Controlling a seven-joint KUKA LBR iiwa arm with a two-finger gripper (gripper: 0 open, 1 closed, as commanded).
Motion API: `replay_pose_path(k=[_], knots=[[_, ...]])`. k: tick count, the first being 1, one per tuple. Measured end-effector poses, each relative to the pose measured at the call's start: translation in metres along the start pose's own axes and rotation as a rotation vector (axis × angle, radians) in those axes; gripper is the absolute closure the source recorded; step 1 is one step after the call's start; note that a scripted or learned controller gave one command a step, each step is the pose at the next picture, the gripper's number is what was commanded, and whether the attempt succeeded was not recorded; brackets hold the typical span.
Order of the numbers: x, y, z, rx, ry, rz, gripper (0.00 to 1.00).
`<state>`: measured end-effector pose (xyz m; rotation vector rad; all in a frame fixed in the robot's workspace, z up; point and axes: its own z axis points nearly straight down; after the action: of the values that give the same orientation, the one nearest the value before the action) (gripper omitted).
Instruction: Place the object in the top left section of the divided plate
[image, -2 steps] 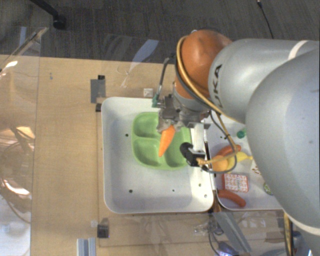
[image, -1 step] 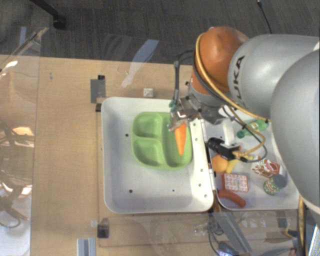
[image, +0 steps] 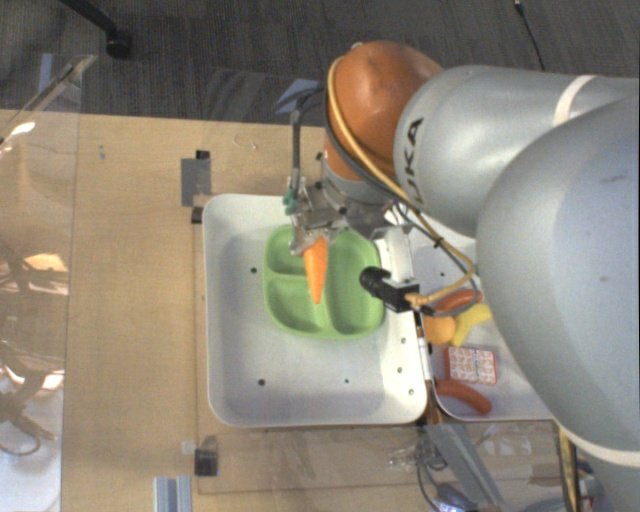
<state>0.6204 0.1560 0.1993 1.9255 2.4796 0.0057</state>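
Note:
A green divided plate (image: 287, 297) lies in the left white bin (image: 240, 370), toward its far right side. My gripper (image: 309, 236) hangs over the plate's upper middle, reaching down from the orange-banded wrist. An orange toy carrot (image: 316, 274) points down from between the fingers, its thick end pinched at the fingertips and its tip over the plate's central divider. The gripper is shut on the carrot. The arm hides the plate's upper right part.
The right bin (image: 500, 405) holds a yellow banana (image: 470, 320), a red-and-white packet (image: 472, 365) and a red sausage (image: 466, 398), partly under the arm. A black bracket (image: 385, 285) juts over the plate's right edge. Clamps stand at the left bin's corners.

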Motion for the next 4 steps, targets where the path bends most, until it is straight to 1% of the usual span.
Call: replay_pose_path(k=[1, 2, 3, 4], knots=[[-0.048, -0.067, 0.014, -0.001, 0.000, 0.032, 1.00], [-0.035, 0.004, 0.069, -0.012, -0.001, -0.095, 1.00], [-0.061, -0.018, 0.012, -0.004, -0.001, -0.246, 1.00], [0.029, 0.057, 0.013, -0.001, 0.000, -0.303, 1.00]])
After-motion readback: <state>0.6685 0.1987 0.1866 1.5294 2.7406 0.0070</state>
